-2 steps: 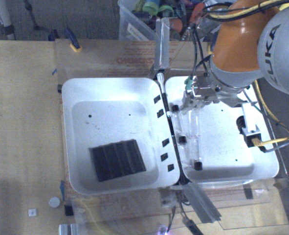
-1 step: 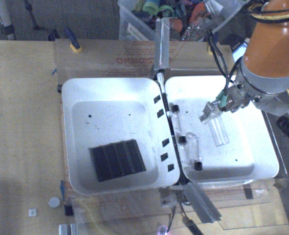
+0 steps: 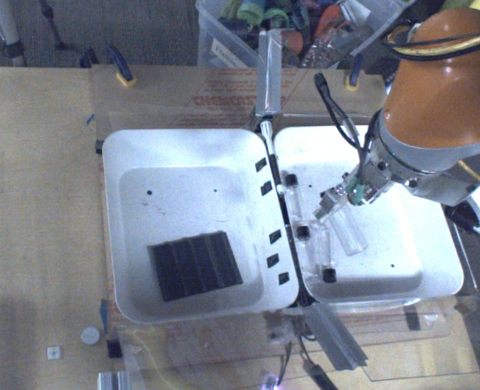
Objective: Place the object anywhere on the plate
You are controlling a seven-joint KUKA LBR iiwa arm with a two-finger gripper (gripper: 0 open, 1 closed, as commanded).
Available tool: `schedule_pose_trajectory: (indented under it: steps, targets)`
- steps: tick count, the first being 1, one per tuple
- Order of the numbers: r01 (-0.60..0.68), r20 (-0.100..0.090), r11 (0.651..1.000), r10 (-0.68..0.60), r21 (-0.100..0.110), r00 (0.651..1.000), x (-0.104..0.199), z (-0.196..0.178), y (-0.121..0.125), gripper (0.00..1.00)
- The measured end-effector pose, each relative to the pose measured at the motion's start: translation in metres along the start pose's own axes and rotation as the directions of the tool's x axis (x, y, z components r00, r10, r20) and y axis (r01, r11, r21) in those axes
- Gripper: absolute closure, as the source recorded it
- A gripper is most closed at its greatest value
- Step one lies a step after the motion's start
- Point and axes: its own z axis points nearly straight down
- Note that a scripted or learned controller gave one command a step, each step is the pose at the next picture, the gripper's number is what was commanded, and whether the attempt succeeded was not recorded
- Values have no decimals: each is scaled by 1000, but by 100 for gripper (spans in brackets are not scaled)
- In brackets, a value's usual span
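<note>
Hovering low over right bin [image 3: 434, 276], end effector [image 3: 337, 203] angled toward left wall; grip state unclear, cannot tell. Dark ribbed plate [image 3: 196, 265] lying in left bin [image 3: 142, 157]. Object not identifiable. Likely still pick stage; next: secure object, carry across divider [image 3: 278, 210] to plate.

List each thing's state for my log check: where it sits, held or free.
black ribbed plate: flat in left bin, free.
gripper: low over right bin.
clear object: lying on right bin floor beside gripper; grasp unclear.
storage tub: behind bench, filled with toys.
</note>
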Motion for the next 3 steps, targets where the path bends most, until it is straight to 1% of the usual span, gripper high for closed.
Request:
schedule_pose_trajectory:
  steps: [1, 2, 3]
  targets:
    - [337, 6, 942, -337, -4, 942, -3, -110, 15, 100]
    - [193, 6, 981, -193, -6, 981, -88, -110, 117, 100]
    - [397, 10, 918, -397, -5, 918, -136, -111, 116, 100]
